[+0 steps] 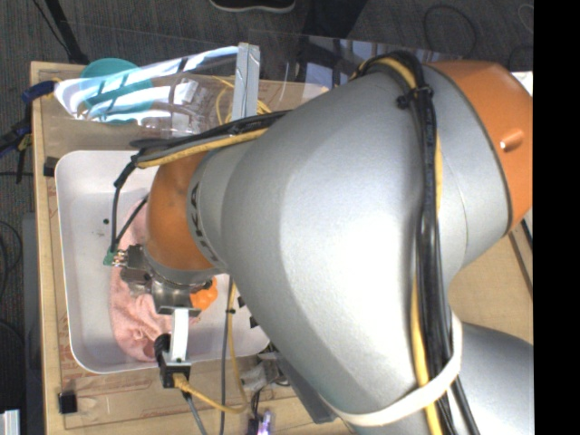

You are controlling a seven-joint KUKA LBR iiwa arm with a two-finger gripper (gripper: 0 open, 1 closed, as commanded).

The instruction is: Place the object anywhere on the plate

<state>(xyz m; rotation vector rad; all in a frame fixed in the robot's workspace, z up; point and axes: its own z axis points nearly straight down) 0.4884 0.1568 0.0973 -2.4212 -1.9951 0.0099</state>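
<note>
Our gripper sits low over the bin's right half; we cannot tell whether it is open or closed. The orange object lies just beside it, touching a pink mass in the bin. If ungrasped, it could simply stay behind.

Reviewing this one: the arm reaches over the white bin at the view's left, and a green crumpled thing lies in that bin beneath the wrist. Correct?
Not quite. The crumpled thing is pink, not green. The camera view shows it lying in the white bin at the view's left, beneath the wrist of the arm that reaches over it.
</note>
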